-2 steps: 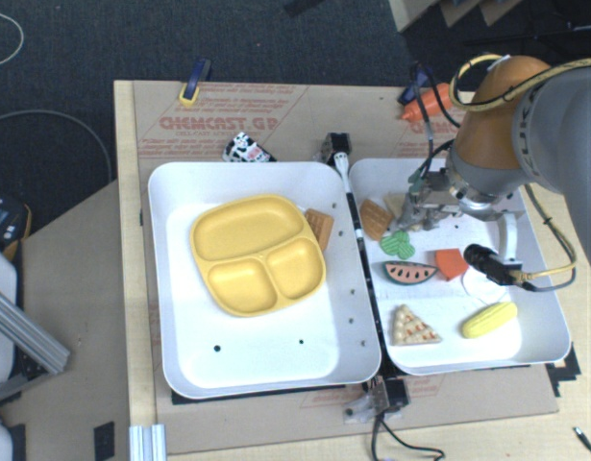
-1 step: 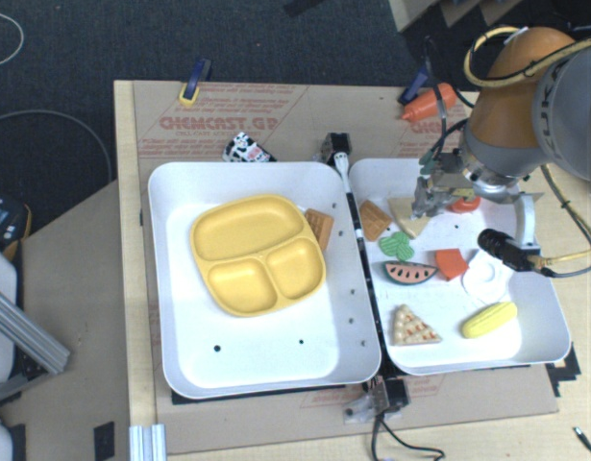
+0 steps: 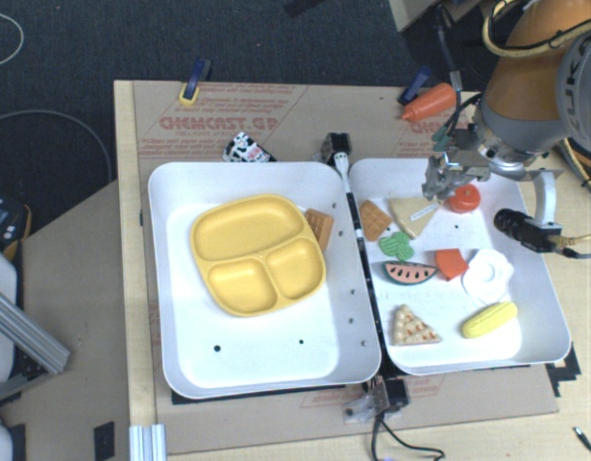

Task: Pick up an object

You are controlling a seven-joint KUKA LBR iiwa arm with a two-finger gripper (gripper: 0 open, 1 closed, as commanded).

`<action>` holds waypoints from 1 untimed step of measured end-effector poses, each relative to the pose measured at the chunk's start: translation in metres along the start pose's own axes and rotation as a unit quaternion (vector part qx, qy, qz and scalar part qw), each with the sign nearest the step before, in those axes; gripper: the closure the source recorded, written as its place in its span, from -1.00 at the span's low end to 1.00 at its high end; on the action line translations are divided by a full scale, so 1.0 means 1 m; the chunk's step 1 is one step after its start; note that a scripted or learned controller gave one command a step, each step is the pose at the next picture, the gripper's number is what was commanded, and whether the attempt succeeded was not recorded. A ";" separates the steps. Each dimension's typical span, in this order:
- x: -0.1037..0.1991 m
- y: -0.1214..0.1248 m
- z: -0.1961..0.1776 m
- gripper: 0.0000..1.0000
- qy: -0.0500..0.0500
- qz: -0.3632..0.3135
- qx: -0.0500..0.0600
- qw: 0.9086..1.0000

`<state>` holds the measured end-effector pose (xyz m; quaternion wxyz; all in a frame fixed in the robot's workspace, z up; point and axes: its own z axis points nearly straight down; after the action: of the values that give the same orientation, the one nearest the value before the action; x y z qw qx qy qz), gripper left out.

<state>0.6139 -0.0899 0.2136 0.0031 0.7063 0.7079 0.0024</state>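
Several toys crowded under gripper [image 3: 447, 186]: red tomato [image 3: 464, 198], cheese wedge [image 3: 408, 214]. Finger opening impossible to tell; nothing seen held. Risk: nudging a neighbour, closing on nothing.

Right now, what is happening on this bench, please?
A robot arm reaches in from the right, and its gripper is low over the far part of the right bin, close to a red tomato toy and a pale cheese wedge. Nothing is visibly lifted. More toy food lies in that bin: a watermelon slice, a pizza slice, a corn cob. The left bin holds a yellow divided plate.
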 end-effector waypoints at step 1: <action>0.000 0.001 -0.012 1.00 0.000 0.001 0.002 1.000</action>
<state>0.6148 -0.0895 0.2259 0.0017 0.7067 0.7075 0.0014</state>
